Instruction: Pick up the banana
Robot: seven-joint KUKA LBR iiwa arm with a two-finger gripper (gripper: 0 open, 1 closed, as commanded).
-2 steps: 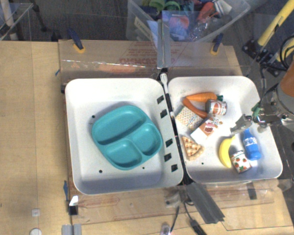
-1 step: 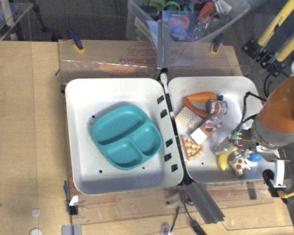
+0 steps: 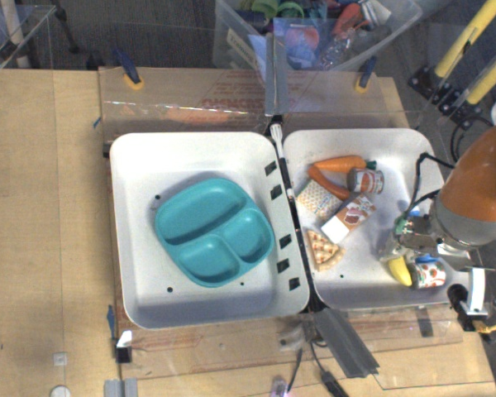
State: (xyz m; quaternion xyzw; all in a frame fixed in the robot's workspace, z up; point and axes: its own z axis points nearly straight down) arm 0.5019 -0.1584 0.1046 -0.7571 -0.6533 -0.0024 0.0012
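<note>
The banana point(image 3: 399, 270) is a short yellow piece lying near the front right corner of the right bin point(image 3: 372, 292). My gripper point(image 3: 410, 240) hangs just above and behind it, low over the bin floor, at the end of the grey arm with the orange band point(image 3: 479, 180). The wrist and its cables cover the gripper's tip. The banana's far end runs under the gripper, and I cannot tell whether they touch.
A small white, red and blue container point(image 3: 431, 274) lies right beside the banana. The right bin also has a carrot point(image 3: 337, 165), a can point(image 3: 365, 180), a waffle point(image 3: 316, 198), a small box point(image 3: 347, 218) and a pizza slice point(image 3: 323, 250). A teal divided plate point(image 3: 212, 231) lies in the left bin.
</note>
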